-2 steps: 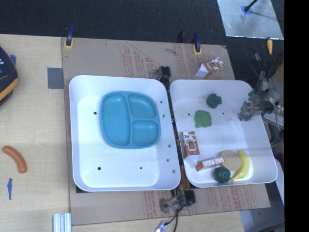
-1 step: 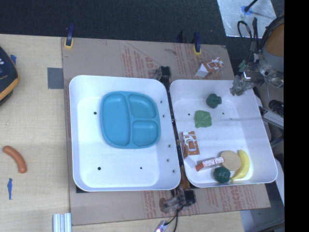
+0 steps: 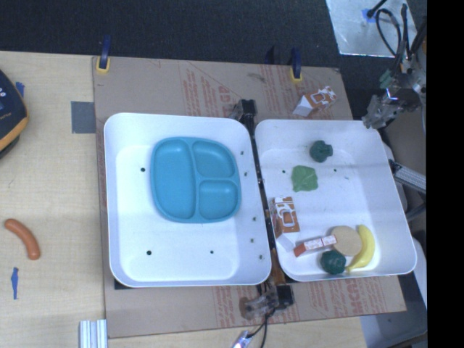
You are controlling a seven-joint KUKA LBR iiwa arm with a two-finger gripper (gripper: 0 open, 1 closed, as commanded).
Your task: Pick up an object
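Nearest the camera, the right bin [image 3: 395,194] has a little pile jammed into its near corner: a dark green ball [image 3: 333,262], a banana [image 3: 365,246], a tan disc [image 3: 345,239] and a red-and-white bar [image 3: 314,245]. They're all touching or overlapping. My guess is they slid down there because the bin floor slopes into its walls. That makes it a lousy spot for a two-finger grab, since going for one would probably nudge its neighbours.

A bit further in, an orange-and-white carton [image 3: 285,216] lies flat, right up against the wall this bin shares with the left bin [image 3: 116,194]. It's too close to the wall for comfort.

Past that, around the middle of the right bin, a light green leaf [image 3: 304,178] sits on its own. Just beyond it, toward the far wall, is a dark green broccoli piece [image 3: 320,151], also with bare floor all round it. Those two look like the easy picks to me.

Furthest back, the gripper [image 3: 378,112] hangs just outside the right bin's far corner on the arm's side, not over the contents at all. It's holding nothing, and it's too small and blurry to tell whether it's wide or narrow. The broccoli piece is the closest object to it, the leaf is next, and the corner pile is well apart at the opposite end.
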